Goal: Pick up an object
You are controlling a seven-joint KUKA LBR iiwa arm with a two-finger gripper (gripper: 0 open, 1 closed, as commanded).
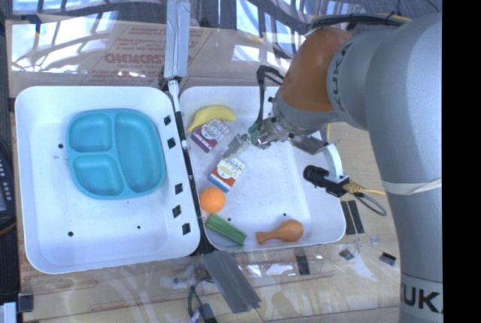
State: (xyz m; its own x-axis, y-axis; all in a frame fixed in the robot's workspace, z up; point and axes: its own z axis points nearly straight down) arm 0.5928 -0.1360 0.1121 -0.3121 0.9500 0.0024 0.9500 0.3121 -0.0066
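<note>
Two shallow white bins were seen side by side on the bench. In the left bin [37, 164] a blue divided tray [116, 152] lay flat. The right bin [285, 186] held the loose objects: a banana [212, 116] near the far left corner, a small maroon carton [210, 135] just beside it, a small white, orange and blue carton [226, 173] near the middle, an orange [213, 200] against the left wall, a green vegetable [225, 229] near the front edge, and a tan drumstick-shaped toy [280, 232] at the front.

The arm [361, 81] was reached in from the right, and the gripper [239, 146] was lowered over the right bin, its tip poised between the maroon carton and the white, orange and blue carton, close to both. How far the pincer stood open could not be told, and nothing was shown clearly clasped in it. Every object appeared to rest on the bin floor.

The task was judged to be at the approach stage: the reach had been made, while the grasp and the lift were left to be done
</note>
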